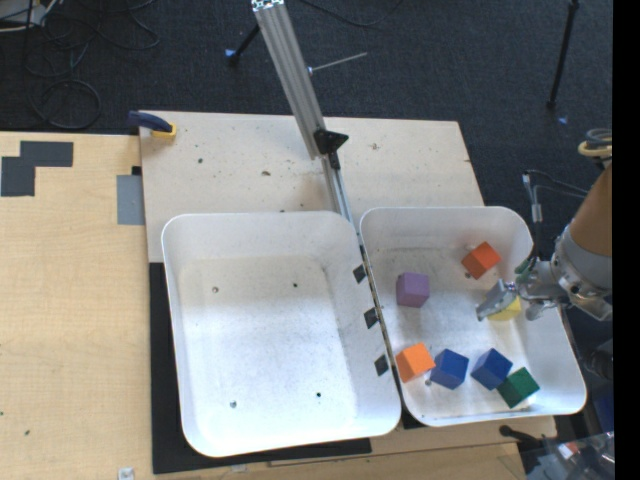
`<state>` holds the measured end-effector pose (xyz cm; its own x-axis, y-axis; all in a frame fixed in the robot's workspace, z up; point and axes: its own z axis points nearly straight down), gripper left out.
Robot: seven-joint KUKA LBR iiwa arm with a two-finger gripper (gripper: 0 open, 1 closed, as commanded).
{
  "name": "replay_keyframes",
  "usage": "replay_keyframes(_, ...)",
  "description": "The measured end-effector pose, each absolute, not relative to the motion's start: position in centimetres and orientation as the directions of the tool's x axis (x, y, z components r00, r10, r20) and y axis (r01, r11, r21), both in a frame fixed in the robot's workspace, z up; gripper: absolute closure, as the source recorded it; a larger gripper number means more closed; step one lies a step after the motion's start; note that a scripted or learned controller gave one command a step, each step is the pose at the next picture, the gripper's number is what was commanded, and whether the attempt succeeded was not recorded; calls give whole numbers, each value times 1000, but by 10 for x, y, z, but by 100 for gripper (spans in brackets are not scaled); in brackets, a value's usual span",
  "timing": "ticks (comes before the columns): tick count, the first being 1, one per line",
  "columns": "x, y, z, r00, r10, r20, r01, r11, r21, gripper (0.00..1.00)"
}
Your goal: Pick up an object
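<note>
Claw low over the right bin's right side

The claw sits on a yellow block; I cannot tell whether it grips it. Around it in the right bin lie a purple block, two orange blocks, two blue ones and a green one.
</note>
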<state>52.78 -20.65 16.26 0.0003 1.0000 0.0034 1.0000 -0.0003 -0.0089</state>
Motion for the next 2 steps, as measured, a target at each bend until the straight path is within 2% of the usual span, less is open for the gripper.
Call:
replay_keyframes(1, 532, -203, 117, 2, 1000, 3, 1000, -2, -8, 0)
replay_keyframes(2, 532, -203, 92, 4, 1000, 1, 1000, -4, -2, 0)
